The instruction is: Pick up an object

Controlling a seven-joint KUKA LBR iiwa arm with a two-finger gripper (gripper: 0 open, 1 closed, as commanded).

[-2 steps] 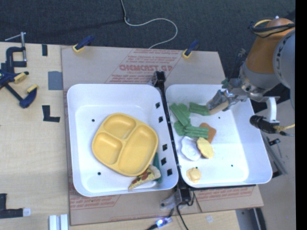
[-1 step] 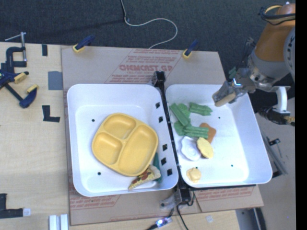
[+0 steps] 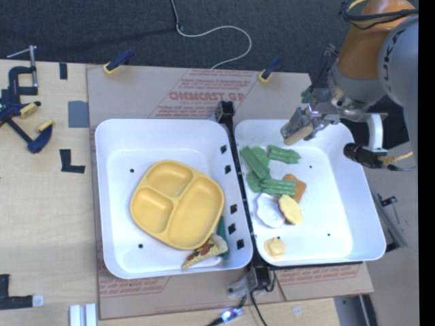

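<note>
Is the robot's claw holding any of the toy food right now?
No. The claw hangs above the right bin's back edge with nothing between its fingers. The green toy vegetables lie below it in the bin.

A brown cardboard sheet (image 3: 170, 94) covered the wooden bench (image 3: 41, 216) beneath the two white bins: the right bin (image 3: 329, 206) lay directly under the gripper (image 3: 299, 131), and the left bin (image 3: 122, 148) lay beside it toward the view's left. Two yellow-tipped clamps held the sheet's far edge, one (image 3: 270, 66) just beyond the gripper and the other (image 3: 119, 61) well apart from it to the view's left. A thin white cable (image 3: 204, 29) looped over the dark floor beyond them. Blue clamps (image 3: 20, 107), a grey square (image 3: 78, 113) and black tape marks (image 3: 68, 160) sat on the bench farthest from the gripper, at the view's left edge.
</note>
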